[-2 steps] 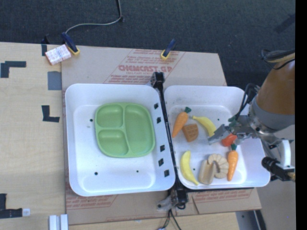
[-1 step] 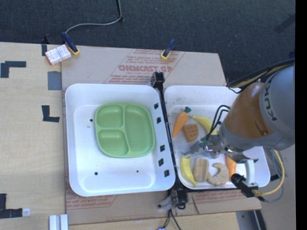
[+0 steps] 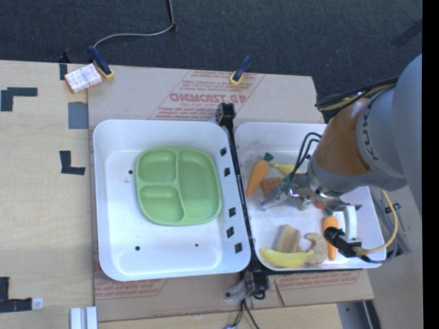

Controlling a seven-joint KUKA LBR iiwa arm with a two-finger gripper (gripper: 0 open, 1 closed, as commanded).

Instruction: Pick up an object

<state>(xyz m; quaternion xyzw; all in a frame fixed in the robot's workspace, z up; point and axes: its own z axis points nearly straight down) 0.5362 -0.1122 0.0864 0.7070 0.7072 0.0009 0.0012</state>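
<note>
You are looking down at a slant on a worktop carrying two shallow white bins side by side. The left bin holds a green divided plate, lying flat in its middle and well apart from the arm.

The right bin holds the candidates for picking, clustered together: a toy carrot leaning near the divider, a tan block, a banana along the near wall, and a second small carrot beside the arm's cables.

The grey arm with its orange band reaches in from the right, wrist tipped down over the toys. The tool sits low just beside the first carrot, seemingly placed to try for something in that cluster.

You cannot tell whether the tool is released or clenched: its tips blur into an orange-brown shape beneath them, which cannot be identified. The wrist hides the bin floor behind it.
</note>
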